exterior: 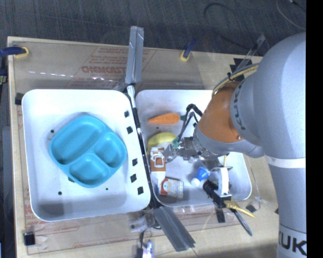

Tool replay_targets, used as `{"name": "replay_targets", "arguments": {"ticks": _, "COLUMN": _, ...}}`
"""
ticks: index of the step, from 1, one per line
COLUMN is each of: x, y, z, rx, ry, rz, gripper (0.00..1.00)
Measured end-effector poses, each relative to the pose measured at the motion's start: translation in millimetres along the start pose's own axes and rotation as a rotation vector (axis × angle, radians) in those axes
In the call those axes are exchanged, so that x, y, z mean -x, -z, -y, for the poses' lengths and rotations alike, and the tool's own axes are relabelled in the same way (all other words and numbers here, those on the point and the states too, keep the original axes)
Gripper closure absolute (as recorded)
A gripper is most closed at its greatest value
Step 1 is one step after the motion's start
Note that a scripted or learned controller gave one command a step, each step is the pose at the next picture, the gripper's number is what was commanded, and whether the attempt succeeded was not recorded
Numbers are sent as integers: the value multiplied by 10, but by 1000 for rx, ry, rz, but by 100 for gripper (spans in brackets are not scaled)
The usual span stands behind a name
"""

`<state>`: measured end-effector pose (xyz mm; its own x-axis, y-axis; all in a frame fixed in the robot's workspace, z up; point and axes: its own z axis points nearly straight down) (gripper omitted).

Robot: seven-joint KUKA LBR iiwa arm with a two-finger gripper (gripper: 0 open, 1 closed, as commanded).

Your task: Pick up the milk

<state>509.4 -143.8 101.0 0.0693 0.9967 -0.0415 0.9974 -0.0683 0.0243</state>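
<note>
Seemingly the milk [158, 160] is a white-and-orange carton.

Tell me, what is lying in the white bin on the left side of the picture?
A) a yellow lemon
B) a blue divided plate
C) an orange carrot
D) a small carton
B: the left bin holds a blue divided plate with three compartments, while the carrot, the yellow fruit and the small carton all lie in the right bin, under the arm.
</note>
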Motion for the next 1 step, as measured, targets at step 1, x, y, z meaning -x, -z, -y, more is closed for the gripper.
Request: {"name": "replay_targets", "arguments": {"ticks": 1, "x": -45, "y": -3, "z": -55, "rx": 2, "ry": -59, "rz": 3, "gripper": 0}}
